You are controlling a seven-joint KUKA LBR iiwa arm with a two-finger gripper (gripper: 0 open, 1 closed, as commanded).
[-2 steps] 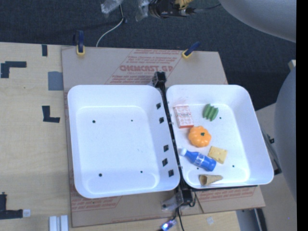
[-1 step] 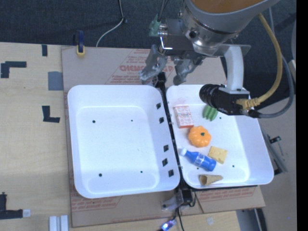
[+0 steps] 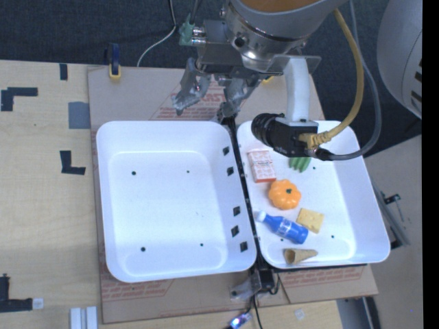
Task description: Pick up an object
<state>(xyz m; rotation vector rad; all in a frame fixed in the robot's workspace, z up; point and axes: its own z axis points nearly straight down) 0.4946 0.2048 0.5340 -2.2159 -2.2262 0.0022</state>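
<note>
My gripper (image 3: 206,103) hangs above the far rim of the left bin (image 3: 110,184), close to the divide between the two bins. Its two fingers stand apart with nothing between them, so it is open. The objects all lie in the right bin (image 3: 363,204): a small red and white box (image 3: 261,165), an orange pumpkin (image 3: 284,194), a blue bottle (image 3: 282,227), a yellow wedge (image 3: 310,220), a tan cone (image 3: 300,256) and a green item (image 3: 299,162) partly hidden under the wrist hardware.
Both bins rest on a brown cardboard sheet (image 3: 137,94) on the wooden bench. A yellow and blue clamp (image 3: 114,64) sits at the sheet's far left corner. The arm's grey body fills the upper right.
</note>
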